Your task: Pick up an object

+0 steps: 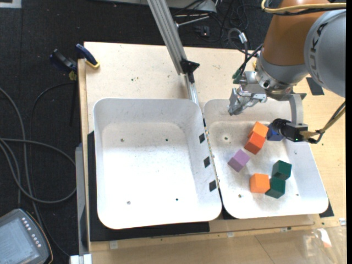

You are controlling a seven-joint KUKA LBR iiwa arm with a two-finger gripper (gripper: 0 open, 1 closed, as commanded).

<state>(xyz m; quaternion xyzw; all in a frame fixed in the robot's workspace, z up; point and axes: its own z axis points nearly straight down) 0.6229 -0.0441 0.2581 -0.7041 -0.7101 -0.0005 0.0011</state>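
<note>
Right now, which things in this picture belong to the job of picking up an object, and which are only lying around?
For the job:
- gripper, above the right bin's far edge
- right bin
- orange blocks
- purple block
- green blocks
- blue block

Lying about:
- left bin
- blue-and-yellow clamp on the bench corner
- metal pole
- cables on the floor

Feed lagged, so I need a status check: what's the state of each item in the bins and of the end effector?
end effector: over right bin's far edge, holding nothing visible
tall orange block: lying tilted, right bin
purple block: resting, right bin
orange cube: resting beside green blocks
green blocks: two, touching
blue object: mostly hidden
left bin: holding no blocks
</note>
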